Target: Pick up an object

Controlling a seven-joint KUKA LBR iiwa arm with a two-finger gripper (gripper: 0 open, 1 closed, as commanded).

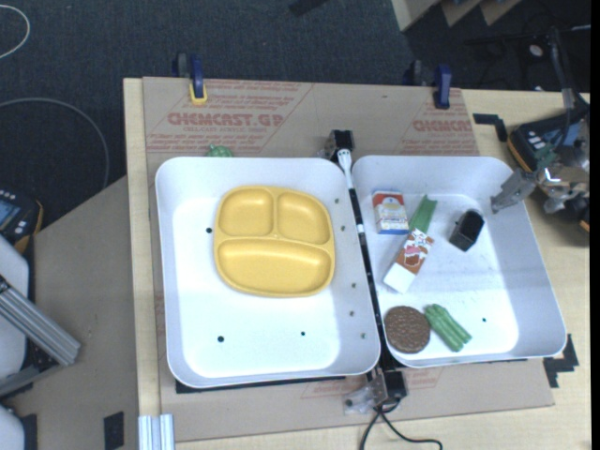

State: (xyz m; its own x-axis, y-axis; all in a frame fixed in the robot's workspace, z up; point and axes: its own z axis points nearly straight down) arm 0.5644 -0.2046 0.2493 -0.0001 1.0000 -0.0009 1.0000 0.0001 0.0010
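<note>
Nearest the camera, the right bin [536, 279] held a round brown cookie [407, 328] at its near left corner, with a green bean-like piece [448, 327] lying just beside it on the right. Farther in, a small red-and-white carton [410, 260] lay tilted near the bin's left wall. Beyond it, a second red-and-white packet [389, 211] sat toward the far left, and a green stick [424, 215] lay just to its right, close to the packet. A small black block [466, 231] rested near the middle of the bin, well apart from the other things.

Across the divide, the left bin [187, 336] carried a yellow divided plate [275, 241], set toward its far half, with three compartments.

At the far right, the gripper [514, 193] hung over the far right corner of the right bin, its grey fingers [506, 198] pointing left toward the bin's middle. Nothing lay between the fingers, and they touched none of the things; the black block was the closest, a little nearer the camera and to the left. Whether the fingers stood apart or together could not be told, since they were small and blurred against the arm [562, 172] behind them.

Both bins rested on a brown board [281, 111], held at its far edge by two blue clamps [195, 71].
</note>
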